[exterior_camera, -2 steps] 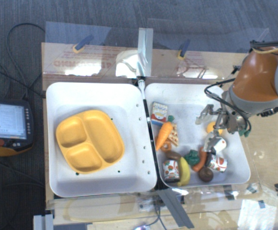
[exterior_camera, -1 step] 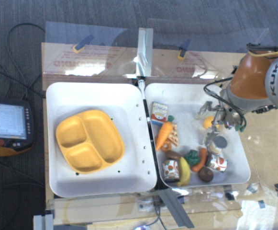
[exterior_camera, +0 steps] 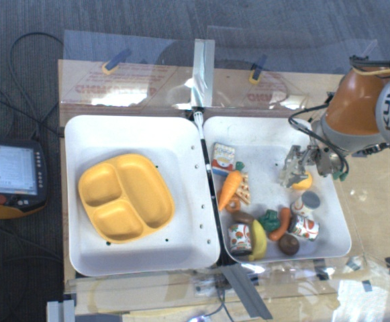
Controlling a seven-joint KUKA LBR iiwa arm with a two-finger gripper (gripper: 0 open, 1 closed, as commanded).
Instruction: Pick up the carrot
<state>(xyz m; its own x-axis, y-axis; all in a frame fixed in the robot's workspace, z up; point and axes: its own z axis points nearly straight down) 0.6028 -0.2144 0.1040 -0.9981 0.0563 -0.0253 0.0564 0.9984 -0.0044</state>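
I see the carrot (exterior_camera: 229, 188) lying at the left side of the right bin (exterior_camera: 265, 136), near the divider, its tip pointing down-left, just below a small carton (exterior_camera: 223, 157). The gripper (exterior_camera: 294, 169) hangs over the bin's right part, well apart from the carrot, just above a yellow piece (exterior_camera: 303, 180). I cannot tell how the jaws stand. The left bin (exterior_camera: 124, 127) holds a yellow tray (exterior_camera: 125, 196).
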